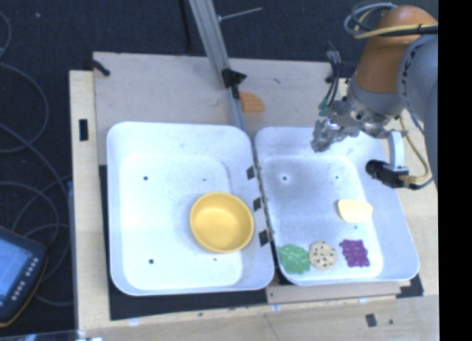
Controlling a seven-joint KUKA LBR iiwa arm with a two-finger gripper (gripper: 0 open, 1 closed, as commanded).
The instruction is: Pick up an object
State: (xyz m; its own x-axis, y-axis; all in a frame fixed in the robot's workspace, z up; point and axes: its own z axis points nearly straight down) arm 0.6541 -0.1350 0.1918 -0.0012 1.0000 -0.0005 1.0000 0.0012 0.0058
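Two bins side by side, centre frame. Left bin [133,184]: bowl [221,222] in its lower right part, near the divide. Right bin [310,184]: leaf piece [294,258], cookie [321,255], grape bunch [355,252] in a row along the lower edge, left to right; wedge piece [355,210] above the grapes. Gripper [325,137] over right bin's upper edge.

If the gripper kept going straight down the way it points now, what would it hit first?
Probably the bare floor of the right bin near its far edge. The gripper hangs there, well apart from the yellow piece and the items along the near wall; depth is uncertain.
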